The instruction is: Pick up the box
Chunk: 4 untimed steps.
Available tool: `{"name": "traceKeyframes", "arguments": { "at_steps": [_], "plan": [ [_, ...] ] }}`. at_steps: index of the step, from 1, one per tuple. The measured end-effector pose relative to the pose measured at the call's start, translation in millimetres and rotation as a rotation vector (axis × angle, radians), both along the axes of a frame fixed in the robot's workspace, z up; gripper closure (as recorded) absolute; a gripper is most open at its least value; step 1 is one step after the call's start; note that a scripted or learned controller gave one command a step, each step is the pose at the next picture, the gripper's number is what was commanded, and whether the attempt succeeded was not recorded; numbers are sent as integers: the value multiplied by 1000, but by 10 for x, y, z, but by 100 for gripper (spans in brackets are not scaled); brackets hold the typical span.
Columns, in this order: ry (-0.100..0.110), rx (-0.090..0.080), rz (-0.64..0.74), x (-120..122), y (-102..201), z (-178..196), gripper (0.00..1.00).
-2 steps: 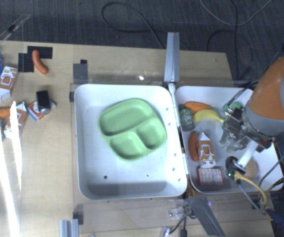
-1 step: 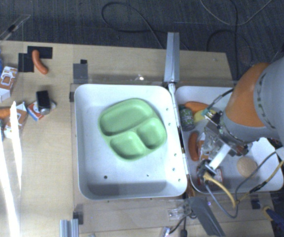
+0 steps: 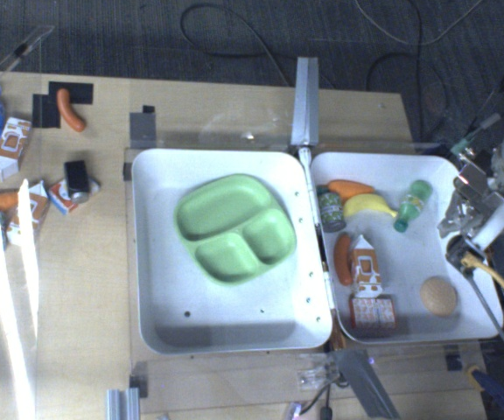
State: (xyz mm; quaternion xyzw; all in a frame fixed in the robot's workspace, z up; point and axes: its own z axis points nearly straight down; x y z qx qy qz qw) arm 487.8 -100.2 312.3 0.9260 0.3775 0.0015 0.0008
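Observation:
The box (image 3: pixel 372 312) is small, flat and reddish with a printed pattern, lying at the front of the right bin (image 3: pixel 409 332) near its left wall. Just behind it stands a white and orange carton (image 3: pixel 366 268). My gripper (image 3: pixel 464 234) hangs at the right bin's right edge, well to the right of the box and above the bin floor. Nothing shows in its grasp.
The right bin also holds a carrot (image 3: pixel 350 187), a banana (image 3: pixel 370 206), a green bottle (image 3: pixel 411 203), a dark can (image 3: pixel 331 208), a sausage (image 3: pixel 343 257) and a round cookie (image 3: pixel 439 296). A green divided plate (image 3: pixel 234 227) lies in the left bin. Loose items sit on the bench at left.

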Motion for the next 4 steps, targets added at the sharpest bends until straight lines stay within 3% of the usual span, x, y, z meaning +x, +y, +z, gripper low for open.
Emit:
{"name": "traceKeyframes", "arguments": {
  "at_steps": [1,2,3,4],
  "plan": [
    [-1,0,-72,-3,-346,1238,100],
    [3,1,-191,-4,-554,-258,100],
    [1,0,-231,373,-603,-374,100],
    [-1,0,-269,578,-1046,1239,100]
  ]
}}
